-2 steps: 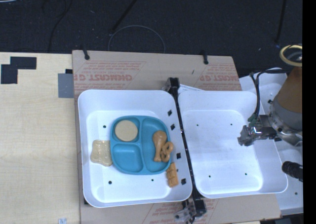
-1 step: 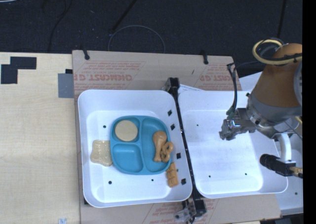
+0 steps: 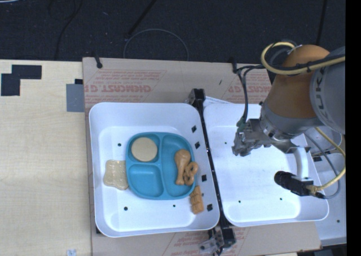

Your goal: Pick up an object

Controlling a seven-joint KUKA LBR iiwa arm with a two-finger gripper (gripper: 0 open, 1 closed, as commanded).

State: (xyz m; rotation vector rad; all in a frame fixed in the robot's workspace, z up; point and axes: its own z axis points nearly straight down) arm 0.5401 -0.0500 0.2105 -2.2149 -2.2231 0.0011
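Bins are sitting side by side on the bench: the left bin and the right bin. Arm is reaching in from the right, hanging over the right bin. Tray, blue and divided, is lying in the left bin. Gripper is hovering above the right bin's floor with nothing visibly between its tips; whether it is apart or together cannot be told. Disc is resting in the tray's upper left compartment. Bone is lying in the right compartment. Toast is touching the tray's left edge. Biscuit is lying just below the tray's right corner.
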